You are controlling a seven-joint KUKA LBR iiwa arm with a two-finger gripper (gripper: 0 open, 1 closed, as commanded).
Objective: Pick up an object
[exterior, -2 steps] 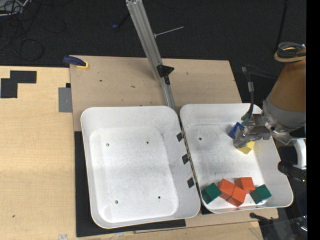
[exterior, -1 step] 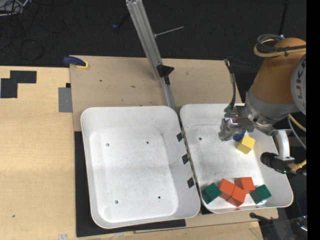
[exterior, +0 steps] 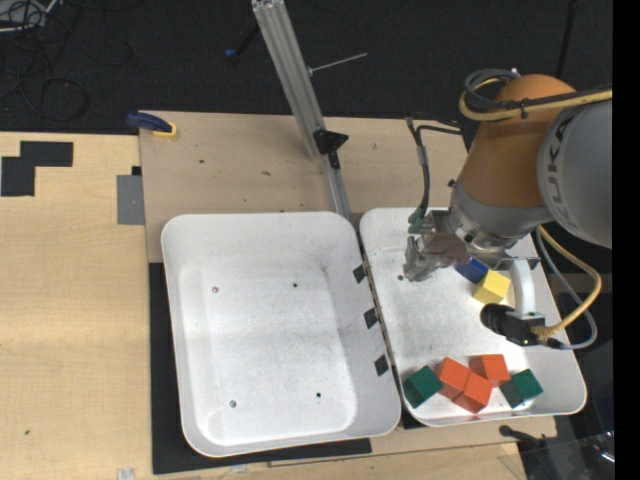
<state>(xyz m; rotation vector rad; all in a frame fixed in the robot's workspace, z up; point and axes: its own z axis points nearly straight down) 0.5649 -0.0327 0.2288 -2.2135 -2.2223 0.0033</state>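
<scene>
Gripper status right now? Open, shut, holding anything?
Gripper: cannot be told from this view; it sits low over the right bin, beside the blue block and yellow block, with nothing visibly held.

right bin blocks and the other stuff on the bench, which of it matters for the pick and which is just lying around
For the job:
gripper, over the right bin
yellow block
blue block
orange blocks
green blocks

Just lying about:
left bin
aluminium rail
blue and yellow clamp
cables
</scene>
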